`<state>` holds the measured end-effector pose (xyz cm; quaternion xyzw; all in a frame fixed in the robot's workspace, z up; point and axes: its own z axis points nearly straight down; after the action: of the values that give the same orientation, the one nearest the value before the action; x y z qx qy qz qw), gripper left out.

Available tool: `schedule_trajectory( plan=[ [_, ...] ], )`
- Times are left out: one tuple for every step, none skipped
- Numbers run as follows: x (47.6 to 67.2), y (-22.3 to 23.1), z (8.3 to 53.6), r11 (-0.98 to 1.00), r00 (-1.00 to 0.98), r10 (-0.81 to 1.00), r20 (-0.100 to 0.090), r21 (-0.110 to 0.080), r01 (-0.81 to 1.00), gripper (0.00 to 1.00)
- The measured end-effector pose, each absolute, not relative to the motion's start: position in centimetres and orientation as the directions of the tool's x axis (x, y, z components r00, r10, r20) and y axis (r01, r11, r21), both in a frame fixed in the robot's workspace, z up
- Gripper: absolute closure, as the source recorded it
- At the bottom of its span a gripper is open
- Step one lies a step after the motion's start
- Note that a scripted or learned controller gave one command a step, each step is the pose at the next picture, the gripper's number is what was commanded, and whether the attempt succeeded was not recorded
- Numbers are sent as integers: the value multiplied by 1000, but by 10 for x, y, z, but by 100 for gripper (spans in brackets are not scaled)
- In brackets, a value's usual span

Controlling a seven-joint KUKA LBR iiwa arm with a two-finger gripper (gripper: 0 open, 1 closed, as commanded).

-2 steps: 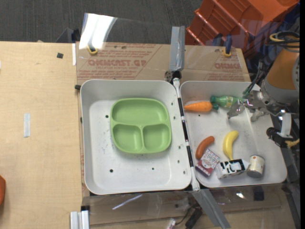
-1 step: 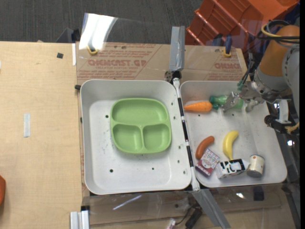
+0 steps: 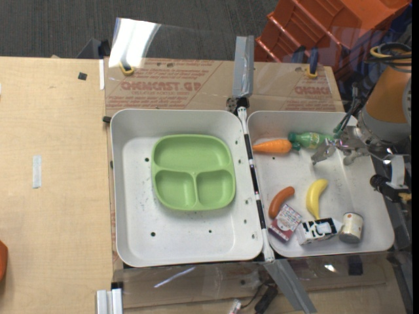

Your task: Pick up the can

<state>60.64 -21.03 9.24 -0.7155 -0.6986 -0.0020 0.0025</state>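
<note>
We are at the approach step: our two-finger gripper hangs over the back of the right white bin, beside a green bottle, its fingers spread and pinching nothing. The small cream cylindrical can lies on its side in the bin's front right corner, just beside a black-and-white carton. Next, we judge, we must travel forward and descend over the can.

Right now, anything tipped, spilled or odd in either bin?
Nothing spilled or broken. The small cream can lies on its side in the right white bin's front corner, touching the black-and-white carton, which is also down flat. The green plastic bottle lies on its side near the back wall. The green divided plate sits flat.
</note>
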Motion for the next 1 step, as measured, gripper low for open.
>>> schedule_trajectory(
  plan=[
    [645,-207,87,-11,12,1000,5,-20,1000,0]
  ],
)
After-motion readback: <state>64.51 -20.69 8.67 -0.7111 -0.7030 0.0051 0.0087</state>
